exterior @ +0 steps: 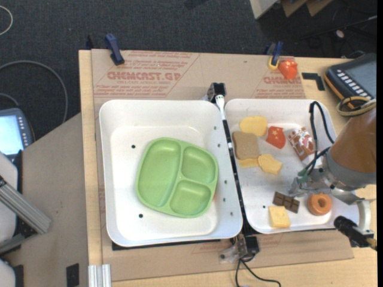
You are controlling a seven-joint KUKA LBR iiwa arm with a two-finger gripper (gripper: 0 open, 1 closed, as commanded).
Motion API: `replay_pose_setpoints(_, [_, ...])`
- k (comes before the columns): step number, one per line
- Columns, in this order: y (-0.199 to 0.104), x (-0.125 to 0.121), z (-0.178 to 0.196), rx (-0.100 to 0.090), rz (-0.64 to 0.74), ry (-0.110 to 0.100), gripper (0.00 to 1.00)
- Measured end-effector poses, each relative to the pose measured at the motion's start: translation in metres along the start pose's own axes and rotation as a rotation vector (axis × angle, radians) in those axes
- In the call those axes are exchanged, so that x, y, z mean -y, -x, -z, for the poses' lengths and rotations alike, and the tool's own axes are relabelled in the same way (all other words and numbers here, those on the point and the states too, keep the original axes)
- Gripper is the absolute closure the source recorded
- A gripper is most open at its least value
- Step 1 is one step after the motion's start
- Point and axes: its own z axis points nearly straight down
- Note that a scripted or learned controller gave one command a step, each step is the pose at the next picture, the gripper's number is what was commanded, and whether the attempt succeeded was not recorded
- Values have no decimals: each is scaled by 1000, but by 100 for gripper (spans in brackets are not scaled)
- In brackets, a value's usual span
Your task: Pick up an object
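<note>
The right bin (251,109) holds several toy foods. Among them are a brown bread slice (245,144), a red piece (275,136), a yellow piece (253,125), another yellow piece (269,164) and a wrapped candy (301,142). Nearer the front lie a brown chocolate bar (286,201), a yellow cheese wedge (279,217) and an orange donut (320,204). My gripper (303,183) hangs low over the bin's front right part, just above the chocolate bar and to the left of the donut. Nothing is visibly held.
The left bin (114,160) holds a green divided plate (177,177). A black divider (228,142) runs between the bins. The arm's grey and orange body (356,151) covers the right bin's right edge. A small orange object (288,69) sits on the board behind the bins.
</note>
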Motion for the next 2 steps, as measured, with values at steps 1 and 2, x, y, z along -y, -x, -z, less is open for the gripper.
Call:
replay_pose_setpoints(1, [1, -4, 136, 3, 6, 16, 100])
replay_pose_setpoints(2, [59, -2, 21, -3, 0, -8, 100])
